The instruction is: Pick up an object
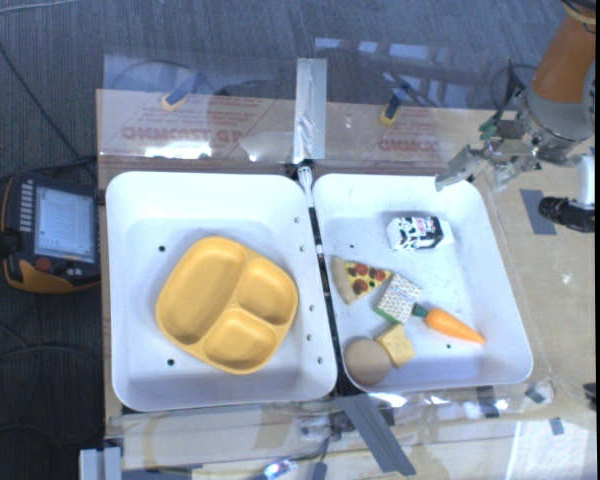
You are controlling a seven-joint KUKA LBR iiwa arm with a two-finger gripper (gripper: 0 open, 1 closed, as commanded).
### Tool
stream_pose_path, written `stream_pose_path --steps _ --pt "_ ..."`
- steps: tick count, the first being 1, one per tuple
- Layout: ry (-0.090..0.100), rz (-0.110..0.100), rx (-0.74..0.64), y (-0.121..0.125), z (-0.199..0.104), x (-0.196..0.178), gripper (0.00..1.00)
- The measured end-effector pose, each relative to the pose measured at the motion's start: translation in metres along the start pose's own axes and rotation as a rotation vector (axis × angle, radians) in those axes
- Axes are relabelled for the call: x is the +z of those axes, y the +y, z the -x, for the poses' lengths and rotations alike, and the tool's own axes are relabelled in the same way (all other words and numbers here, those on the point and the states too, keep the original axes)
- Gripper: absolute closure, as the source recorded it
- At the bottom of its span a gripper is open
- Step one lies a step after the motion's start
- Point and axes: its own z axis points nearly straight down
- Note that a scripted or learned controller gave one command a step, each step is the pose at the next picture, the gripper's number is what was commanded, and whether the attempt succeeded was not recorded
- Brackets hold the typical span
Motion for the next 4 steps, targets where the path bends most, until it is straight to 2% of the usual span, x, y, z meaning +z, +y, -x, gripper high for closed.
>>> stream_pose_path --steps 1,2,3,4 --pt "0.0 -0.002 0.123 -0.099 -0.031 0.104 0.0" --pt "-0.01 0.041 0.009 -0.165 -0.037 0.119 0.0" --pt "0.001 -0.001 0.247 -0.178 -0.049 0.106 0.0" --pt "-0.008 0.028 0.119 -0.17 -0.117 0.124 0.0"
